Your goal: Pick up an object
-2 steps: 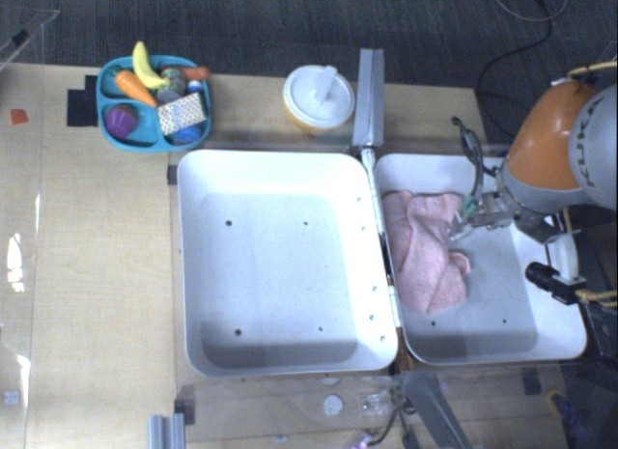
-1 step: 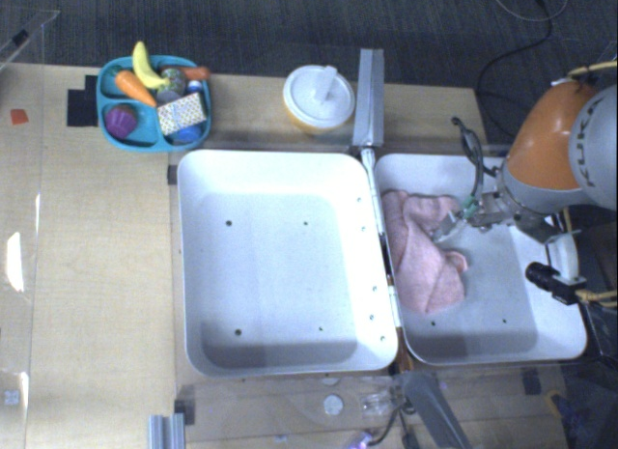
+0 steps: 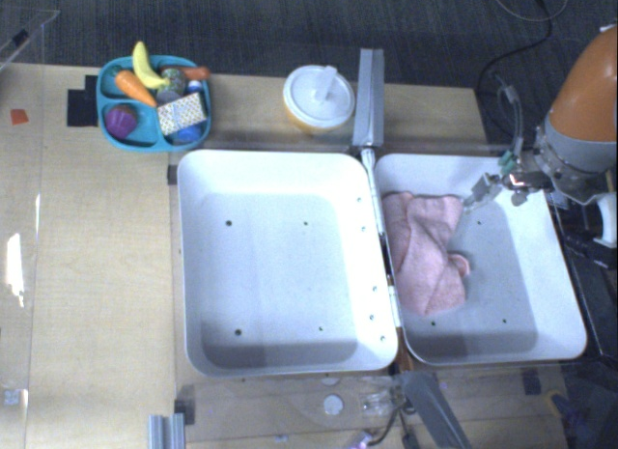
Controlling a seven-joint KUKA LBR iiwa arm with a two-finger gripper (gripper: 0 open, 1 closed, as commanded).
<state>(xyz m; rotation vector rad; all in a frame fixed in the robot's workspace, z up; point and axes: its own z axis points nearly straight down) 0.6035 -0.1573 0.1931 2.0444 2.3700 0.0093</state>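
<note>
The crumpled pink cloth (image 3: 425, 252) lies in the shallow white right-hand bin (image 3: 541, 273), bunched against the wall that bin shares with the shallow white left-hand bin (image 3: 280, 264). Beyond the cloth's far right corner, the grey arm with its orange band (image 3: 584, 114) hangs over the right-hand bin's back edge. The two-finger gripper (image 3: 480, 191) points down toward the cloth, its tip just off the cloth's top right edge, nothing visibly caught in it. How wide it stands, I cannot tell. Behind the left-hand bin, a blue sectioned tray of toy food (image 3: 153, 102) sits on the wooden bench (image 3: 87, 273), and a round white-lidded yellow container (image 3: 319, 98) stands nearer the cloth's side.
</note>
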